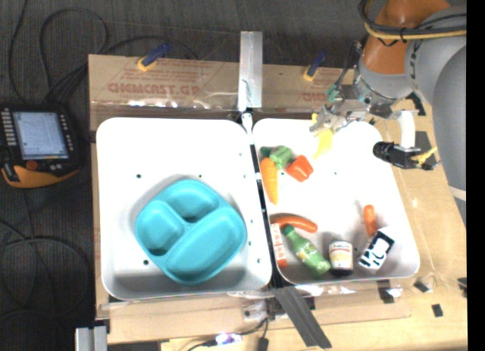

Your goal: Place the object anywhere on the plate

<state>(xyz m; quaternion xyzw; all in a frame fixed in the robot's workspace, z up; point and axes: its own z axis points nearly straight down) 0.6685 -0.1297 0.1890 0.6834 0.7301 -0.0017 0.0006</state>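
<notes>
My gripper (pixel 327 123) hangs over the far edge of the right bin (pixel 394 190), under the orange wrist band. A small yellow object (pixel 324 143) dangles from its fingertips, lifted above the bin floor, and the fingers are shut on it. The blue plate (pixel 220 239), with three compartments, lies in the left bin (pixel 121 160), well to the left of and nearer than the gripper. Nothing rests on the plate.
In the right bin lie a carrot (pixel 269 179), a green piece (pixel 282 155), an orange pepper (pixel 300 167), a sausage (pixel 297 223), a green bottle (pixel 307 252), a small jar (pixel 341 257) and a black-and-white item (pixel 377 249). A ridge divides the bins.
</notes>
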